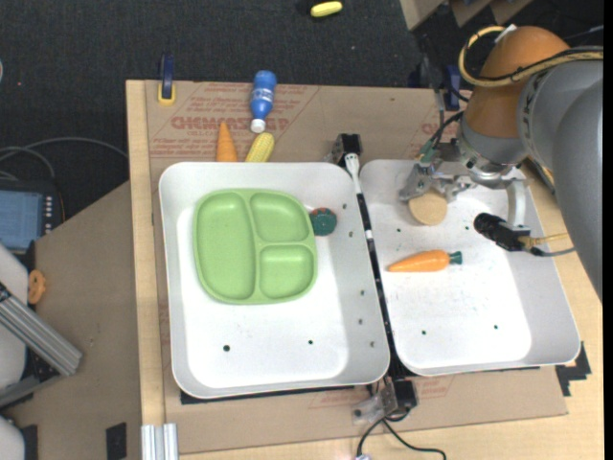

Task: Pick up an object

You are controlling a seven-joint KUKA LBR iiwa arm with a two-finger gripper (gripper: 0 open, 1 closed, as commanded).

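The tool hangs low over the far end of the right bin, at the end of the grey arm that reaches in from the right. From this slant I cannot tell whether it is set wide or narrow, and nothing can be seen held in it. Just below it, touching or nearly touching its tip, a tan disc lies on the bin floor. A little nearer the camera in the same bin, an orange carrot with a green stub lies on its side, the stub pointing right, apart from the disc. The left bin sits edge to edge with the right one and holds a green divided plate in its far half. A small teal round piece rests just beside the plate's right rim. Beyond the bins, on the brown bench, stand or lie a blue and white bottle, a yellow corn cob and a small orange cone, all close together near the left bin's far edge. A yellow piece lies on the dark floor well beyond the bench.
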